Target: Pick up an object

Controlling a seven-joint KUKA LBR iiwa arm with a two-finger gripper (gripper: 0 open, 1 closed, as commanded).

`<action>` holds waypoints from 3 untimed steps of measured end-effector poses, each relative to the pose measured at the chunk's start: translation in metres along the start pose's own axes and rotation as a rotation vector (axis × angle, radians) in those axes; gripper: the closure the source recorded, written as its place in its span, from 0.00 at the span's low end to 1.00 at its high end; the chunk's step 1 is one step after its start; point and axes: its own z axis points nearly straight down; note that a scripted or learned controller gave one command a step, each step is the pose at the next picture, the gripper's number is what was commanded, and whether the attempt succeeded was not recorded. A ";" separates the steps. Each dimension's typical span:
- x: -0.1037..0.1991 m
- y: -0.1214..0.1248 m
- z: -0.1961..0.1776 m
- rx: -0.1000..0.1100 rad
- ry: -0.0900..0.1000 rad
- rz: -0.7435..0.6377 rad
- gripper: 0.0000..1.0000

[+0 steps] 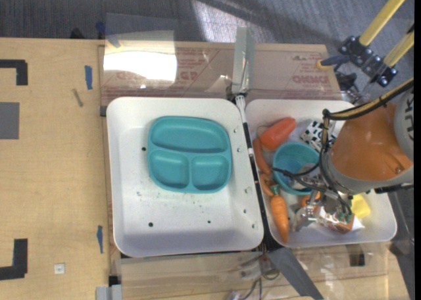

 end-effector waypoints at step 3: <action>-0.064 -0.020 -0.003 0.004 0.002 -0.283 0.00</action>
